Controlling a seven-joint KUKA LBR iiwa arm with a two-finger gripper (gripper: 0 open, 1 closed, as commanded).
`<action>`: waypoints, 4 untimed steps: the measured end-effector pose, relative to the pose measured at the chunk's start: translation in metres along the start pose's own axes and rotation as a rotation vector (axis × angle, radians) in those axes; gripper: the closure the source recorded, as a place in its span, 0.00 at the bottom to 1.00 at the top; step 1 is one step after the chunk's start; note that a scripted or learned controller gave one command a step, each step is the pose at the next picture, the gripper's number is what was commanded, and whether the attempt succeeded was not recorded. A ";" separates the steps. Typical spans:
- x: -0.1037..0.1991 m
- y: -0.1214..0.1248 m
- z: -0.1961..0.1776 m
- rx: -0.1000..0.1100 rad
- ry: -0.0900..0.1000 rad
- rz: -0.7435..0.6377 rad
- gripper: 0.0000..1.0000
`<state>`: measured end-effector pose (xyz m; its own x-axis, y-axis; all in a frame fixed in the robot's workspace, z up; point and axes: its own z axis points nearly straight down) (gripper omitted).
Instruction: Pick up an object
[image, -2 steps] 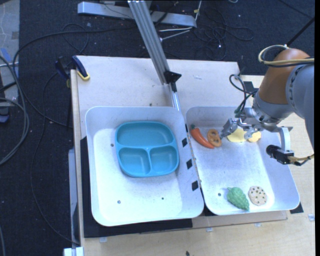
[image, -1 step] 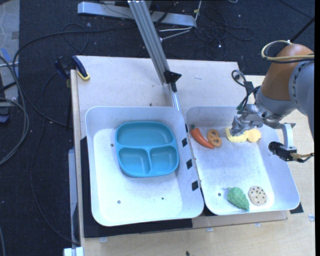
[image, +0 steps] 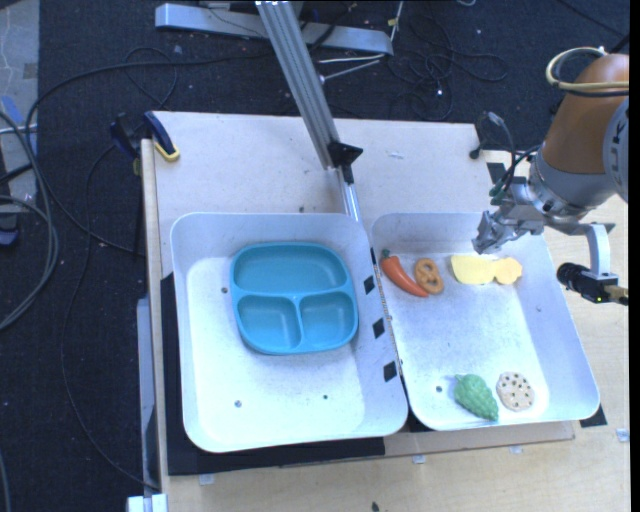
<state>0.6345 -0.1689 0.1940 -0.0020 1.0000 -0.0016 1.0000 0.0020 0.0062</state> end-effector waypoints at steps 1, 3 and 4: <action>0.000 0.001 -0.024 0.002 0.001 0.000 1.00; 0.111 -0.032 -0.020 0.008 0.002 -0.003 1.00; 0.163 -0.038 -0.020 0.007 0.003 -0.004 1.00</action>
<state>0.5963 -0.0057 0.2130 -0.0060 1.0000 0.0009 1.0000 0.0060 -0.0011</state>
